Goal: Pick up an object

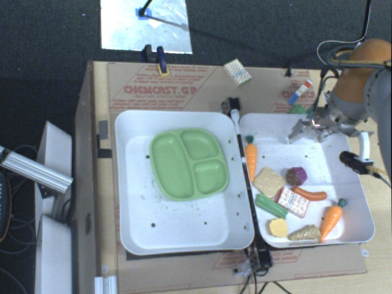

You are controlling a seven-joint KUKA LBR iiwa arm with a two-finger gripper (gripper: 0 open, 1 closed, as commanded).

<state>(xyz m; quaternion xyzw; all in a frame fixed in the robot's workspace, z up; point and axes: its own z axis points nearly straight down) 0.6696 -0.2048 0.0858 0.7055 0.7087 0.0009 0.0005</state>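
The right bin (358,228) holds several toy foods. A carrot (250,155) lies along its left wall. Nearer the middle are a beige slice (269,180), a purple piece (296,176) and a red sausage (310,194). A green cucumber (270,205), a red-and-white box (293,202), a yellow disc (278,227), a beige cone (305,232) and a second carrot (331,218) lie toward the front. My gripper (310,131) hangs over the bin's far right part, its fingers spread open with nothing between them, well behind the toys.
The left bin (131,237) holds a green divided plate (188,164). A patterned block (237,71) and a red-and-blue item (299,93) lie on the bench behind the bins. A black part (354,160) juts over the right bin's right rim.
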